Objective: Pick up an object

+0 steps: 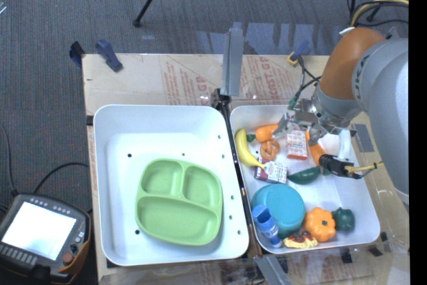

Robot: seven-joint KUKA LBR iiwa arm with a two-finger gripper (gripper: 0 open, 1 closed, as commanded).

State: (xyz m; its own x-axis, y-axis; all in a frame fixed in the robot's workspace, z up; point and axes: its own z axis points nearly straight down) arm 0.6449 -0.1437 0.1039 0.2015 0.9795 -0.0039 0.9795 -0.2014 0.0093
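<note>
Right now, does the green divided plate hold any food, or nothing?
Nothing. All three compartments of the green divided plate show bare green; it lies flat in the left bin, apart from the toys.

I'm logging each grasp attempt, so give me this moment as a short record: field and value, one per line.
arm: reaches in from the right, over the right bin
gripper: low over the far part of the right bin, above a small orange-and-white packet
left bin: green divided plate
right bin, far half: banana, orange carrot-like piece, dark green vegetable
right bin, near half: blue bowl, blue bottle, small orange pumpkin
object held: none seen
</note>
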